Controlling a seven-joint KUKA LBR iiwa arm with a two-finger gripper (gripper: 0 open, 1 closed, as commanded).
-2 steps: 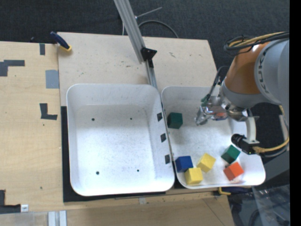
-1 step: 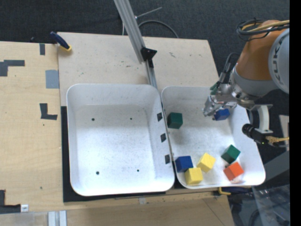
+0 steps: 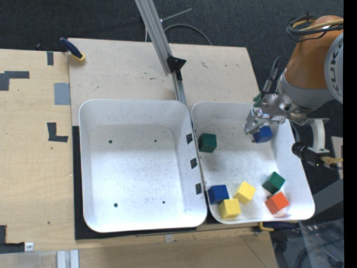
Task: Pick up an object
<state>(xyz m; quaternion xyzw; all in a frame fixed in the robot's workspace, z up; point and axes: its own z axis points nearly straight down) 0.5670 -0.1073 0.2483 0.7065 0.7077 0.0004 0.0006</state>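
Where the wooden desk (image 3: 33, 149) meets dark floor (image 3: 234, 15), two white bins side by side, right bin (image 3: 234, 113) with colored blocks, pincer (image 3: 260, 126) clamped on a blue block (image 3: 262, 134) near its back edge.

The arm reaches in from the right, wrist bent down, gripper (image 3: 260, 128) lowered.

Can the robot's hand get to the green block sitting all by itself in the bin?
Probably yes. The green block sits alone on bare floor in the right bin, and the hand hangs over the same bin with nothing between them.
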